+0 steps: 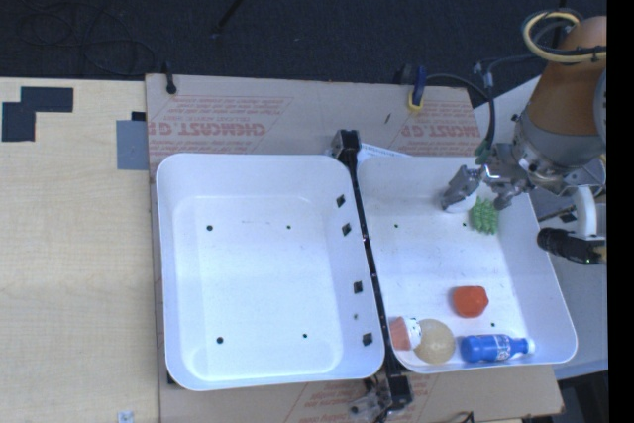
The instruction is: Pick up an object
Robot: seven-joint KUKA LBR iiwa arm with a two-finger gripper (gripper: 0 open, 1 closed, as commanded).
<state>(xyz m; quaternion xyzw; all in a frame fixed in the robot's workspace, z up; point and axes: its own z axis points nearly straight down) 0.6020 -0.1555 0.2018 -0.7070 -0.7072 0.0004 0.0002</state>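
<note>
1. Right, the gripper (482, 185) is hanging over the far right part of the right-hand bin (535, 287), and its two fingers are spread apart with nothing between them. No grasp made yet, from what I can see.

2. A small green leafy thing (484, 216) sits just below and beside the fingertips, close to the bin's right wall. By my reckoning that is the likeliest target, given how near it is.

3. The other candidates lie well apart from the gripper, down at the near end of the same bin: a red block (471, 301) by itself, then a row along the front wall with a beige ball (434, 342), a small orange and white item (400, 332) touching it on the left, and a blue bottle (493, 348) lying on its side.

4. So the whole job is ahead: descend, close, lift. Nothing is off the bin floor.

5. Room to move: the green piece has open white floor to its left, but the sloped wall crowds it on the right, so I'd judge one finger has little space on that side.

6. The left-hand bin (178, 213) holds nothing I can make out, and the black divider (359, 248) between the bins is well away from the gripper.
</note>
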